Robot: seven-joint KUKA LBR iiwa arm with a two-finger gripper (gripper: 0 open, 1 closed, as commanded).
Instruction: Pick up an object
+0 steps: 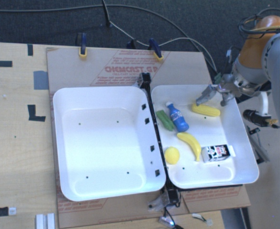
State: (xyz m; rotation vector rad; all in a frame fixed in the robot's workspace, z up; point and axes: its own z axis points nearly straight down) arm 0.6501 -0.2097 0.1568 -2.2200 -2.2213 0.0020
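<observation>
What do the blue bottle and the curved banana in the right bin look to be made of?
Blue bottle: probably glossy plastic, with a white cap and pale highlights. Banana: likely smooth toy plastic, an even yellow without spots, though the view leaves that open.

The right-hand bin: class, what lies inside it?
Inside the right-hand bin: a blue bottle, a green object, a banana, a yellow ball, a black-and-white carton and another yellow piece, partly covered by the claw.
</observation>
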